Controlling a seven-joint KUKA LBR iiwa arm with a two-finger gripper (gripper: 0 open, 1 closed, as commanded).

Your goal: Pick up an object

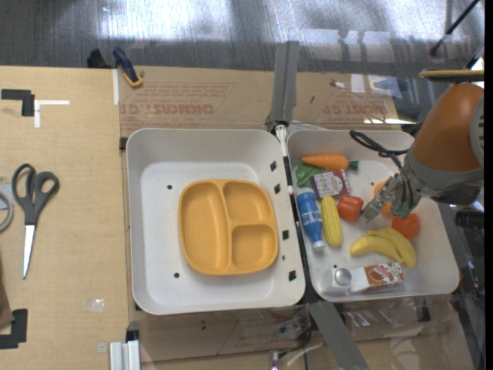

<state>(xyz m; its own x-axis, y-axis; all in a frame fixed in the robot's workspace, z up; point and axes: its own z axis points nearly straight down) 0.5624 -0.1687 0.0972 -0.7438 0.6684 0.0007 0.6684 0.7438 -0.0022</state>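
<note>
The gripper (383, 205) hangs low in the right bin (441, 280), just right of the red pepper (350, 206); whether it is clenched or released cannot be told, and nothing shows in its grasp. Around that pepper lie the corn cob (331, 220) at its left, the carrot (326, 161) above, the bananas (385, 246) below right, and a tomato (406, 225) at right. The yellow divided plate (228, 227) sits in the left bin (154, 206).

A KUKA iiwa arm (454, 149) is seen with a rounded, glossy orange band above a grey wrist section. A thin black cable (377, 146) is looped from the wrist. The two-finger gripper (389, 199) is built of pale grey metal parts, with darker recesses.
</note>
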